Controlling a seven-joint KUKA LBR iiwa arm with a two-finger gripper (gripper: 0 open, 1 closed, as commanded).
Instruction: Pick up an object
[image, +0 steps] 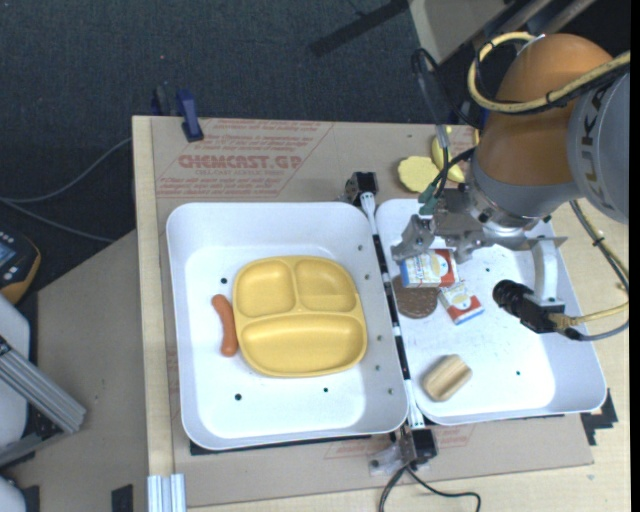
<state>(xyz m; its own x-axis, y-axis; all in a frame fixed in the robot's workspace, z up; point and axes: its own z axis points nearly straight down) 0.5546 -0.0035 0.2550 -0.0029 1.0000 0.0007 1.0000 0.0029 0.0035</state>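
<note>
- The gripper (428, 245) hung low over the right bin (520, 395), near its back-left corner, right above a small white carton with red and blue print (428, 270). Looked like that was the pick target, since the wrist sat pretty much on top of it.
- Honestly couldn't tell how wide the gripper was or whether it had anything; the arm's bulk hid most of that from above.
- Just in front of the carton was a brown round disc (417, 300), touching or nearly so, and a second little red-and-white packet (459, 303) sat just beside it. Crowded spot, so I'd guess a clean grab was tricky there.
- A tan bread-roll thing (446, 377) lay on its own toward the front of that bin, well apart from the rest. Probably the easier pick.
- The left bin (200, 400) held a yellow divided plate (299, 315) with an orange hot dog (225, 323) along its left side.
- A yellow object (415, 172) sat on the tabletop (150, 300) behind the bins.
</note>
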